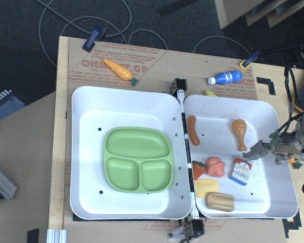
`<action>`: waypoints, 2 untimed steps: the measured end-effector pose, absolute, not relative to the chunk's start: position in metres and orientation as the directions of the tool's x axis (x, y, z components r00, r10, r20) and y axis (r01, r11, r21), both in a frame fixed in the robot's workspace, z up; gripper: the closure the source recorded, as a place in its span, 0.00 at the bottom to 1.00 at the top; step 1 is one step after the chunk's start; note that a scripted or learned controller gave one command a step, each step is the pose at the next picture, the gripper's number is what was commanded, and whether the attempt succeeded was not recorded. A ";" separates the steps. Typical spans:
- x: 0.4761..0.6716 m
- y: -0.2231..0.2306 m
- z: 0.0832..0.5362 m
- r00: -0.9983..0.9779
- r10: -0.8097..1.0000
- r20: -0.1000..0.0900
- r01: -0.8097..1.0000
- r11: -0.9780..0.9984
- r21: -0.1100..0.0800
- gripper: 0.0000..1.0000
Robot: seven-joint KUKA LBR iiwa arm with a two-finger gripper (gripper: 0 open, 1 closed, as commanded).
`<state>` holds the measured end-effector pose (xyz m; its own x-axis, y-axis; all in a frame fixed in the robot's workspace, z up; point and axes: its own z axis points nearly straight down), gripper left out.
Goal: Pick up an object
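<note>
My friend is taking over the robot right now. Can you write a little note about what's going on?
Gripper: over the right bin, just above the small carton; nothing seen between its fingers.
Right bin: hot dog, drumstick, pink toy, carton, yellow piece, bread loaf.
Left bin: green divided plate.
Outside the bins: carrot, blue bottle.
Done: nothing picked up yet.
Left: grab one object and lift it; the carton looks nearest.
</note>
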<state>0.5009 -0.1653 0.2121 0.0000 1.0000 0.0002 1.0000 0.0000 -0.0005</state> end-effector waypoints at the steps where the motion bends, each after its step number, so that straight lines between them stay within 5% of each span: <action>1: 0.543 -0.221 0.163 0.001 1.000 -0.002 1.000 -0.001 0.001 0.00; 2: 0.623 -0.189 0.083 -0.001 1.000 0.001 1.000 0.001 -0.001 0.00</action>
